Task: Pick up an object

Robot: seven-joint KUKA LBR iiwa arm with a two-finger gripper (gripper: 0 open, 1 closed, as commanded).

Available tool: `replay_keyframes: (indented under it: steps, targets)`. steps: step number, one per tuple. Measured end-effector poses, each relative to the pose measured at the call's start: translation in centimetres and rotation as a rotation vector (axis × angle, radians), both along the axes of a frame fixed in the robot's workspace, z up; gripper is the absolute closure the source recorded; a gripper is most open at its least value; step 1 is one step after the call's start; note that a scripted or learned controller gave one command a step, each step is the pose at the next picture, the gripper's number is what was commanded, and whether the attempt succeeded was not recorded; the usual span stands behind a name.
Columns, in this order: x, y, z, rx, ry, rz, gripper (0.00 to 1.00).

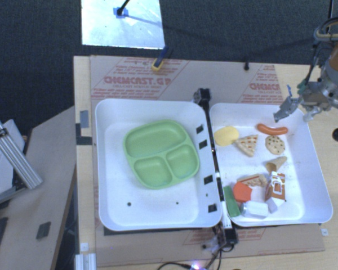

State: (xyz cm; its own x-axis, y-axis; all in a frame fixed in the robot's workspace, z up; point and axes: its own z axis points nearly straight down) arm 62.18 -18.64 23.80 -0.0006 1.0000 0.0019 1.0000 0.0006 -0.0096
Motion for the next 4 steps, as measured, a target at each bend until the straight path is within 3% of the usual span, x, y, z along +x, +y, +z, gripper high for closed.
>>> replay_keyframes:
  steps: [1,3,4]
  targets:
    - [0.2,0.1,0.7,-0.003,-0.012,0.003,0.0]
    - [-0.1,0.9,-11.7,-0.001,-0.006,0.001,0.0]
    - [0.3,0.9,-14.9,-0.001,-0.016,0.001,0.0]
